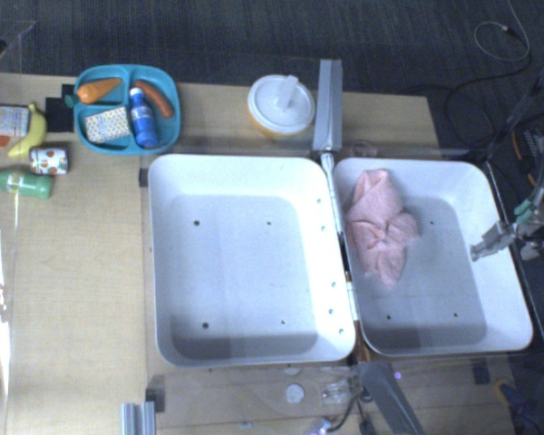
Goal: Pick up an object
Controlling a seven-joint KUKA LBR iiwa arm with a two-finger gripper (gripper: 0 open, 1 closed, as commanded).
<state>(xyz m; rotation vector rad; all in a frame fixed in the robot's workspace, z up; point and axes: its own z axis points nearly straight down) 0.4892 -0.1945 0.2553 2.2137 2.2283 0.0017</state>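
Gripper [486,246]: sitting at the right edge of the right bin, about halfway along its wall; I can't make out from here how it's set, it's too small and blurred.
Pink cloth [379,226]: crumpled in a heap in the right bin, pushed up toward the left wall and the far side, well apart from my gripper.
Right bin [453,320]: white and shallow, bare floor across its near and right parts.
Left bin [236,261]: white, side by side with the right one, their walls touching down the middle.
Blue tray [168,98]: on the wooden bench past the left bin's far-left corner, I see toy food in its compartments, an orange carrot and a blue bottle among it.
White lidded cup [281,104]: standing beyond the bins, near where they meet.
Bench far left: a yellow banana [29,132], a small can [49,160] and a green bottle [20,183] lying close together.
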